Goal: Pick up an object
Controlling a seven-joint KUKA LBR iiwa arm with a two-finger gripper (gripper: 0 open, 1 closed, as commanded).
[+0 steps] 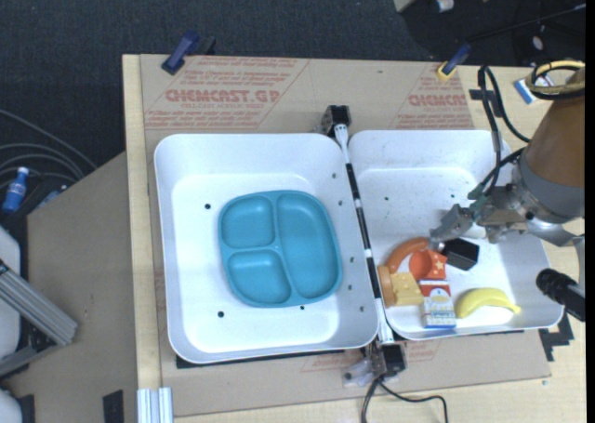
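Worktop (139,226) carries two white bins. Left bin (186,170) holds a blue divided plate (277,246). Right bin (409,156) has its items packed in the near corner: orange piece (409,254), red-white carton (433,296), yellow banana (485,301). Tool (457,235) sits just above the orange piece beside a black block (459,253); can't tell its opening. Risk: tight clutter, so it may nudge neighbours or close on nothing.

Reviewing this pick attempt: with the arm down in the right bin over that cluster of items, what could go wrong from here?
The gripper hangs beside a tight pile: orange item, small carton, banana. Closing here may catch two items or push them apart. The pile also sits near the right bin's front wall, so a nudged item could wedge against the rim. The blue divided plate in the left bin looks out of harm's way.
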